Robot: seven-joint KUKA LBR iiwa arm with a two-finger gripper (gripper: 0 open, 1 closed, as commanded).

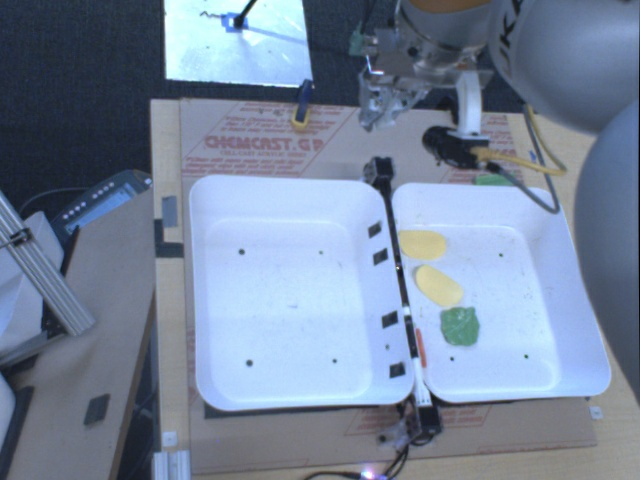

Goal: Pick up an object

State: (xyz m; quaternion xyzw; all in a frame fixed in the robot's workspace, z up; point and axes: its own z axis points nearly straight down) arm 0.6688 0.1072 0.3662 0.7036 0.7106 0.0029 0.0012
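Nearest, in the right bin (560,268) close to the divider, lies a green lump (460,325), crinkled and probably soft and light; pinch it across its width. Just beyond lie two yellow pieces (438,285) (422,244), smooth, flattish ovals, likely slippery; take them by the edges. Past the bins' far edge, the hand (385,103) hangs above the bench, carrying nothing; its opening I cannot tell.
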